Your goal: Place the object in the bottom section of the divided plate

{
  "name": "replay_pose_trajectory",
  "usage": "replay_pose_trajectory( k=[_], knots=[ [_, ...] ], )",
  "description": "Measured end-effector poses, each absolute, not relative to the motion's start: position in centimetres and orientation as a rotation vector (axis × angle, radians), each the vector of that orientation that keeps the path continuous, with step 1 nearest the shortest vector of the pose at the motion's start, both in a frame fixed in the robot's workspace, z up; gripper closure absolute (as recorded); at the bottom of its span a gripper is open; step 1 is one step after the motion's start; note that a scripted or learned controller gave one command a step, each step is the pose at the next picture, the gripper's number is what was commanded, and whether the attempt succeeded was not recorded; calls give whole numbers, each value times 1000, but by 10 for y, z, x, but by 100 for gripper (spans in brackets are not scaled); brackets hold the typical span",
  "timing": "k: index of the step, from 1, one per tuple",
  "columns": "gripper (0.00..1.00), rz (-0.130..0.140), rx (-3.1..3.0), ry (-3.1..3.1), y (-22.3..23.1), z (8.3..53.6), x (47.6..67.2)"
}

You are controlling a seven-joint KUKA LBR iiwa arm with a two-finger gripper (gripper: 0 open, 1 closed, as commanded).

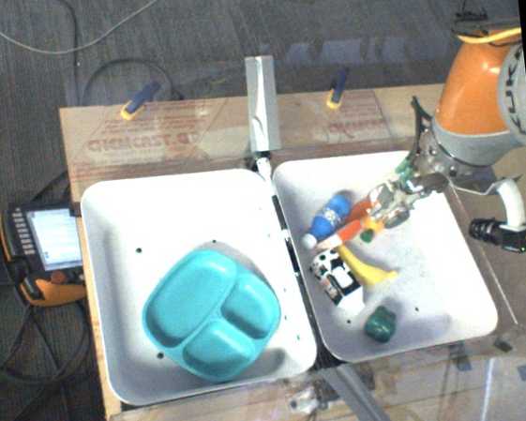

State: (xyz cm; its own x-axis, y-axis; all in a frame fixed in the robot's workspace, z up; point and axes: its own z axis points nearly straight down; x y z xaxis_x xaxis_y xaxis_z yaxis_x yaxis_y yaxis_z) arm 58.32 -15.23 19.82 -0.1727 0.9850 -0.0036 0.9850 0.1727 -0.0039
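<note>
The hand hangs low over the upper part of the right bin, at the right end of a small heap of toys; whether it is released or clenched cannot be told, and nothing is plainly caught in it.

Just left of it and touching or nearly so lies the orange carrot, its long axis slanting down to the left, with a blue bottle alongside above it. It seems the likeliest object for a grab, though that is a judgement.

Nearest the bin's front wall sits a dark green piece, then a yellow banana and a black-and-white box.

The left bin holds the teal divided plate, all three sections bare. It lies well apart, to the left.
</note>
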Motion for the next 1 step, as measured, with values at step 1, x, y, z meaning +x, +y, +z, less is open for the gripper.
replay_pose_trajectory(
  k=[1],
  knots=[
    [100, -4, 1834, 2551, -82, 225, 609]
  ],
)
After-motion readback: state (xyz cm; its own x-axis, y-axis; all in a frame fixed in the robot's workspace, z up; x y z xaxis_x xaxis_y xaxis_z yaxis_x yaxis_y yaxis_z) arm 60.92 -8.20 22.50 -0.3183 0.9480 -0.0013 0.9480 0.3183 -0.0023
